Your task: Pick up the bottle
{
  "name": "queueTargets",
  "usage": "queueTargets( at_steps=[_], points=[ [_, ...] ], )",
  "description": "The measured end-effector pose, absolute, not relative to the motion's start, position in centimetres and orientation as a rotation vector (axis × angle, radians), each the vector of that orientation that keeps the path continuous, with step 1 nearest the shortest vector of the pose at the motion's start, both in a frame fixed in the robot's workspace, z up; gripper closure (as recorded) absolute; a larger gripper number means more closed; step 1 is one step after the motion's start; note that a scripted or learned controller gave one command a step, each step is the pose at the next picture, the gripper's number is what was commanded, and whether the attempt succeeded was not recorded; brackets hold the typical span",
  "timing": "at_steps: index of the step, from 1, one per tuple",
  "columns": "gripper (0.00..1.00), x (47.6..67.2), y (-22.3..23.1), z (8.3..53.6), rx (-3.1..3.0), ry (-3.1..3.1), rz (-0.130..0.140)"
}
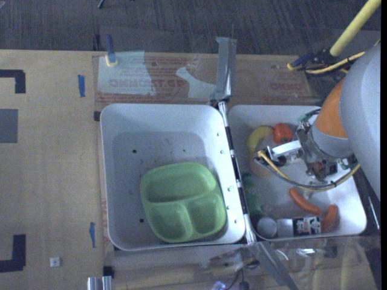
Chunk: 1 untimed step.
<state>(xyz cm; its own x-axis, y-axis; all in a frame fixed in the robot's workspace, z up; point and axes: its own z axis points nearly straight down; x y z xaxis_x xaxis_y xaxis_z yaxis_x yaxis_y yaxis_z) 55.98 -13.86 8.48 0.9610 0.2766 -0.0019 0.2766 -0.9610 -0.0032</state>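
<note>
The bottle (pixel 289 226) lies on its side along the right bin's (pixel 242 122) near wall, below the gripper (pixel 317 173) and apart from it. An orange sausage-shaped toy (pixel 304 202) lies between them. A green divided plate (pixel 181 202) sits far left.
</note>
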Motion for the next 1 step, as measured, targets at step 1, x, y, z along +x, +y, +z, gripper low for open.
queueTargets(
  at_steps=[1],
  points=[
    [0.00,62.28,-11.85,8.48,-3.122,-0.320,0.042]
  ],
)
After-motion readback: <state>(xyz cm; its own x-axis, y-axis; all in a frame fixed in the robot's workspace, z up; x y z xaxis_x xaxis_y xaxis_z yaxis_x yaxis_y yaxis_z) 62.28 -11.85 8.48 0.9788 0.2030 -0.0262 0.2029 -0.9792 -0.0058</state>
